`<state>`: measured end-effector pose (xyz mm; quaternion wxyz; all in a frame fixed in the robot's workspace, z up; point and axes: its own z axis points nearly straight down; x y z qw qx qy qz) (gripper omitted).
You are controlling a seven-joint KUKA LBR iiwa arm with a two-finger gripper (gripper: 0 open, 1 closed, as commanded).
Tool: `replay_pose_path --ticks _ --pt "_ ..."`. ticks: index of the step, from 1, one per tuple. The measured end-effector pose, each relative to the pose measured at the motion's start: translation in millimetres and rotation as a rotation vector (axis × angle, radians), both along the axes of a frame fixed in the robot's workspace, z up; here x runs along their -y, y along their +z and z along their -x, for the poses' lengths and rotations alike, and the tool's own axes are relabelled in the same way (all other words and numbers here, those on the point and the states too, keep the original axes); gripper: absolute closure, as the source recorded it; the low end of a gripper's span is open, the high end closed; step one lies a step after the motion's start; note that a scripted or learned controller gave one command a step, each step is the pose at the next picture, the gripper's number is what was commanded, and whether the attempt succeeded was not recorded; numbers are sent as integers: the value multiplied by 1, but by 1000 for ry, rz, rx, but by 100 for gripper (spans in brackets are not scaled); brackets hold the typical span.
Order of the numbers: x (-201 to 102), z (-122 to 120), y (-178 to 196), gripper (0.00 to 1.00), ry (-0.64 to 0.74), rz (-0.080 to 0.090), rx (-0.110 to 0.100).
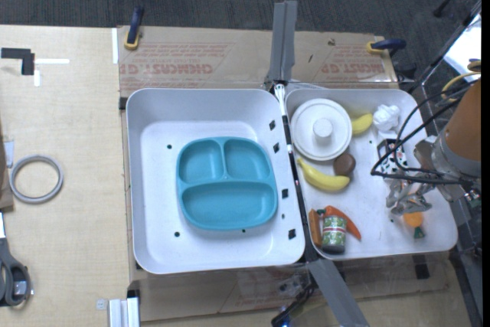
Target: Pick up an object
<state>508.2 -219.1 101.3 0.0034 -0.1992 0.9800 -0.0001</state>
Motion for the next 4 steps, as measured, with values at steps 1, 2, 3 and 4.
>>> replay_pose_path --ticks 1,2,3,4 --pt "0 0 0 0 0 0 0" --pt "1 9 -9 0 18 -1 -4" --pt "0 7 0 100 18 -1 0" --pt "0 7 0 0 18 -1 0"
